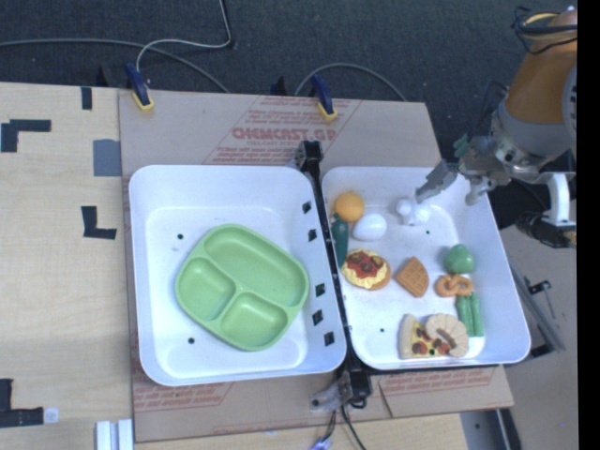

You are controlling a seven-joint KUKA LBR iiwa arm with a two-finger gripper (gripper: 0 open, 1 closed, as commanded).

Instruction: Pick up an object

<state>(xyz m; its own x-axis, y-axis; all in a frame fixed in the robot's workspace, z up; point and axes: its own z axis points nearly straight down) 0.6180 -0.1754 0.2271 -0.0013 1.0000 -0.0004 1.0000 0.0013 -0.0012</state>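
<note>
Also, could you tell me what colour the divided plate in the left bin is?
Light green; the divided plate shows best in the camera view.

A green divided plate (242,287) lay in the left white bin (150,251), well to the left of the tool (448,178) and lower in the view. A cardboard sheet (272,129) with red print lay under both bins on the wooden desk (47,279). Two blue-and-yellow clamps (140,88) (324,99) gripped the sheet's far edge, left of the tool. A thin cable (192,43) trailed over the dark floor (375,26) beyond.
</note>
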